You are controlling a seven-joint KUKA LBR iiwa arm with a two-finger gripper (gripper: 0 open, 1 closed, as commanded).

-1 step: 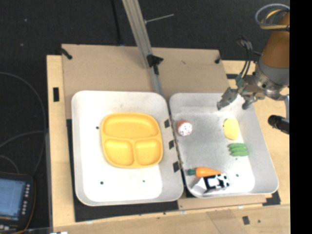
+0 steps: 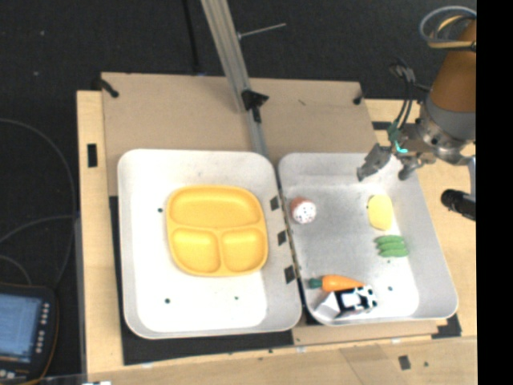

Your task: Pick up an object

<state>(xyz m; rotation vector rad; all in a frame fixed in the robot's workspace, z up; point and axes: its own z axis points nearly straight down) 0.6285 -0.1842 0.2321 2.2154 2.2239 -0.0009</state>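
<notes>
The right bin (image 2: 345,183) holds a small white and red ball (image 2: 303,211) near its left wall, a pale yellow lemon-shaped piece (image 2: 380,212), a green pea pod (image 2: 391,246), an orange carrot (image 2: 338,282) and a black and white item (image 2: 353,300) at the front. My gripper (image 2: 391,165) hangs over the bin's far right corner, above and behind the yellow piece, with its two fingers spread apart and nothing between them.
The left bin (image 2: 144,295) bears a yellow three-compartment plate (image 2: 216,229). A slanted metal pole (image 2: 228,46) rises behind the bins. The bench's cardboard top (image 2: 200,103) surrounds both bins. A screen device (image 2: 24,327) sits at the lower left.
</notes>
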